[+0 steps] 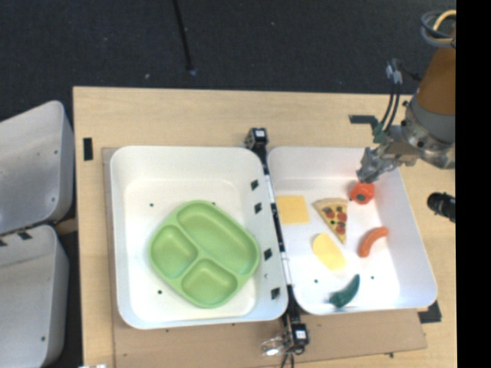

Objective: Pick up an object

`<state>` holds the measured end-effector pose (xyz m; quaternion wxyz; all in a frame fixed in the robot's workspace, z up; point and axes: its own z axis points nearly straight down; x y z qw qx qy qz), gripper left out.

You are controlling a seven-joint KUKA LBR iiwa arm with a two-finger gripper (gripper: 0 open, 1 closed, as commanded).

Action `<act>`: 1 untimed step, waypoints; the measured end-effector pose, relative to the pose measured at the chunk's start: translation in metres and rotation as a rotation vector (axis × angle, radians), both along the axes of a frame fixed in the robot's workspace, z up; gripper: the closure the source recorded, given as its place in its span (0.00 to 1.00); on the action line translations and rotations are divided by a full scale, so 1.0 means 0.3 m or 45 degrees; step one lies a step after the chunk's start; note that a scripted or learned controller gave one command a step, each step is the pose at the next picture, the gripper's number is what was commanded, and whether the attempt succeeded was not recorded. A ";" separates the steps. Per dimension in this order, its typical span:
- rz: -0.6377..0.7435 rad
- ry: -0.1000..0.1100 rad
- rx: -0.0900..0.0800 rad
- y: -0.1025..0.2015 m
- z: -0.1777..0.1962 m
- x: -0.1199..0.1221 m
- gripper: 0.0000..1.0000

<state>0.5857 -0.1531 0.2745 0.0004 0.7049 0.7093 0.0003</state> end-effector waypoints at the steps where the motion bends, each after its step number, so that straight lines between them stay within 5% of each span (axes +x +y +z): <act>1: 0.002 0.000 0.002 0.191 0.015 -0.027 1.00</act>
